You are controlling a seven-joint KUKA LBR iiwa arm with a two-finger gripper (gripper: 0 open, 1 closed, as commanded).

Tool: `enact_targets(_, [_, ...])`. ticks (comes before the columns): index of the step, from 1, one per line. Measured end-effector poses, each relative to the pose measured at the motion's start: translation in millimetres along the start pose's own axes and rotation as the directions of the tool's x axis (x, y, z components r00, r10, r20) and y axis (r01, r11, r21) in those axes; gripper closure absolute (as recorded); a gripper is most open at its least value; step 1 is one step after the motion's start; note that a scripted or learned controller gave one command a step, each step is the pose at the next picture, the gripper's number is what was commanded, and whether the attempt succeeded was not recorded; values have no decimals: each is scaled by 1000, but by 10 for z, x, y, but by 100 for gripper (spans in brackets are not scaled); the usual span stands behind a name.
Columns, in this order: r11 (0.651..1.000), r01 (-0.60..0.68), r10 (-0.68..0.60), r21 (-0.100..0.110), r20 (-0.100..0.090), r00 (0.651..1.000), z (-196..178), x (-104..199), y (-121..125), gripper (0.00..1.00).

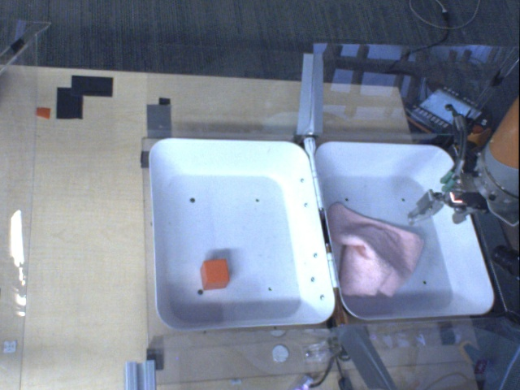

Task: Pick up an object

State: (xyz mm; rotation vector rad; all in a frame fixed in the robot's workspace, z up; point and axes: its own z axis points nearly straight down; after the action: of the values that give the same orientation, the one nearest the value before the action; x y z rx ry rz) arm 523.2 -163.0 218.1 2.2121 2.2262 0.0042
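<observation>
Jaws: hovering right of centre, state not discernible.
Cloth: lower right bin, crumpled.
Block: lower left bin.
Advice: descend on cloth's highest fold, pinch firmly.

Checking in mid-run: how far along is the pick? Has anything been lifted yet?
Nothing looks lifted. The pink cloth lies crumpled in the right bin; the orange block sits in the left bin. The gripper is over the right bin, beside the cloth's upper right edge. Grasp and lift remain.
</observation>
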Motion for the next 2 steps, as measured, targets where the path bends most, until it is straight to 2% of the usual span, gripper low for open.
enact_targets(1, [992, 124, -124, -7, 2, 992, 1209, 208, 160, 0])
enact_targets(2, [977, 214, -214, -13, 4, 977, 1269, 535, 514, 0])
